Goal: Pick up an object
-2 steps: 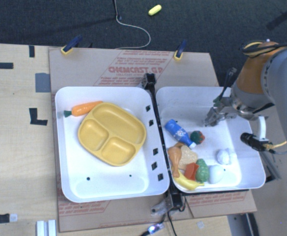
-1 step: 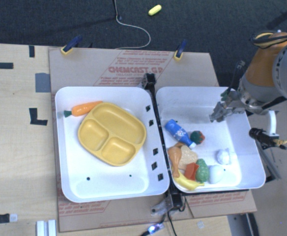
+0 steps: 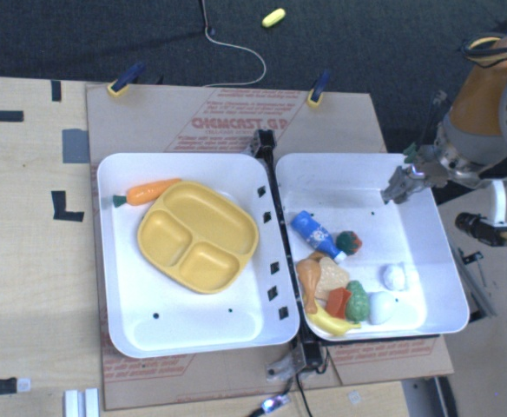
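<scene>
From above, I see my gripper [image 3: 398, 186] hovering over the right bin's [image 3: 427, 241] far right corner, gripping nothing; I cannot tell if it is open. Toys cluster at that bin's near end: a blue bottle [image 3: 315, 234], a banana [image 3: 332, 324], a white ball [image 3: 394, 277]. The left bin [image 3: 115, 259] holds a yellow divided tray [image 3: 198, 235] and a carrot [image 3: 149, 192].

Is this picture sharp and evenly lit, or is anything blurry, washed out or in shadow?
Camera view: light is soft and even, shadows faint. The white bins look bright, so the pale balls nearly wash out against them. The gripper and the arm look slightly soft, while the yellow tray and carrot are fairly crisp.
</scene>
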You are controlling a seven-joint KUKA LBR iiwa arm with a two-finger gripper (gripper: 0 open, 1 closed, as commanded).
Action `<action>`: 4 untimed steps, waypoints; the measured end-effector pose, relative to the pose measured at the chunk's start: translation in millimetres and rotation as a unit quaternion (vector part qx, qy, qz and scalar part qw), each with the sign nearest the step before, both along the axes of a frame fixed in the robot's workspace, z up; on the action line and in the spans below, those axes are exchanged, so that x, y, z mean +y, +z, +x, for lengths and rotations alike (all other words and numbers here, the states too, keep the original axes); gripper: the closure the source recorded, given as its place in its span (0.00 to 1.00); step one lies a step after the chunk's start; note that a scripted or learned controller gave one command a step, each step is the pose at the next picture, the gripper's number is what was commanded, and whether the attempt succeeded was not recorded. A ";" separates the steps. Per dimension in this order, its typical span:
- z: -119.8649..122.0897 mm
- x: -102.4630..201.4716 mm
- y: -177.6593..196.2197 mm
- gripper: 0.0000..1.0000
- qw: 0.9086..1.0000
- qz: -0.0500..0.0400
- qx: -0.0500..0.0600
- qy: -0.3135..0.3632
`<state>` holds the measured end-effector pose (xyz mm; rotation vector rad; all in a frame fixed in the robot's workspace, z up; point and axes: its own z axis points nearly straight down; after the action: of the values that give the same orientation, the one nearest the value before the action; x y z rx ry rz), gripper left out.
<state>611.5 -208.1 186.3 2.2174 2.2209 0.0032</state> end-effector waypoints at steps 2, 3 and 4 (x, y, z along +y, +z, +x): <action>-13.8 56.1 46.8 1.00 1.000 0.001 0.002 0.002; -42.3 109.9 35.9 1.00 1.000 0.001 0.004 0.002; -61.0 151.6 29.2 1.00 1.000 0.001 0.004 0.001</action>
<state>550.5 -56.5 215.5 2.2196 2.2286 -0.0040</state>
